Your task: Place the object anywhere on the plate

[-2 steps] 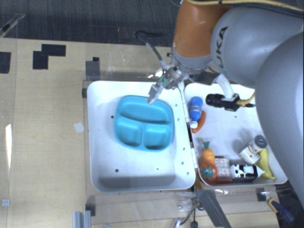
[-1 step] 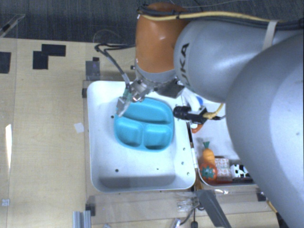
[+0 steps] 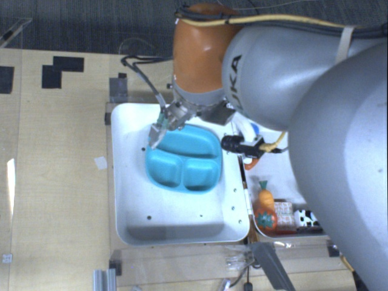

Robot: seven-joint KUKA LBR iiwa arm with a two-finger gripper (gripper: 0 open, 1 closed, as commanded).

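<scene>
A blue divided plate with three compartments lies in the left white bin, towards its far side. My gripper hangs over the plate's far left rim, pointing down and to the left. A small greenish patch shows at the gripper's tip, too small to identify. Nothing lies in the plate's visible compartments; its far right part is hidden under the wrist.
The right bin shows only a strip beside the arm, holding an orange carrot-like toy, a red and white item and a black and white checked piece. The big grey arm covers the rest of that bin.
</scene>
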